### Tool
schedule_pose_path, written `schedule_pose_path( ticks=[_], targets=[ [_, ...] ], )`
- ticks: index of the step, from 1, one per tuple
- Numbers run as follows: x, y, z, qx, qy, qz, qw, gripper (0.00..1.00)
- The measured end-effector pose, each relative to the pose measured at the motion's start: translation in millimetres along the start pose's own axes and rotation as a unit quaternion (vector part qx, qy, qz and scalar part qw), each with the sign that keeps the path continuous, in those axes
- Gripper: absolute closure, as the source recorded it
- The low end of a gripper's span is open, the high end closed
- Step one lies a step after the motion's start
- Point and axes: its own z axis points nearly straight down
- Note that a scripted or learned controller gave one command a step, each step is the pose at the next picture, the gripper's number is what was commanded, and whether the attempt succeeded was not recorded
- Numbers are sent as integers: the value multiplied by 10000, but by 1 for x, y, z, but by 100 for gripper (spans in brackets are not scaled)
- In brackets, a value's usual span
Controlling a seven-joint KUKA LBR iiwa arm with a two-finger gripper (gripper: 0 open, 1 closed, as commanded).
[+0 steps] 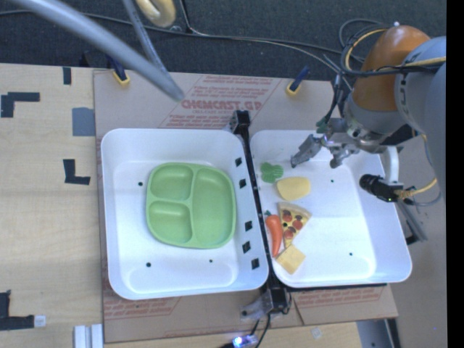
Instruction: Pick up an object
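Camera view: claw (322, 153) poised over right bin (377, 263), fingers spread apart, gripping nothing. Just beside, lower left: yellow piece (293, 188), green piece (271, 171). Further down: pizza slice (293, 218), carrot (274, 235), cheese wedge (291, 259). Green plate (191, 204) resting in left bin (127, 151).

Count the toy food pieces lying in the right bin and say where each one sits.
5, all along its left side: green piece at the top, yellow piece below it, pizza slice, carrot against the wall, cheese wedge lowest. None looks hidden.
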Motion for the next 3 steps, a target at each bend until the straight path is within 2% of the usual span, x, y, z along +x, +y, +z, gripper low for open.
schedule_pose_path(
  ticks=[1,2,3],
  targets=[
    [5,-2,45,-2,-1,-4,10000,0],
    [7,0,32,-22,5,-14,10000,100],
    [-1,0,-27,-57,2,-3,10000,100]
  ],
)
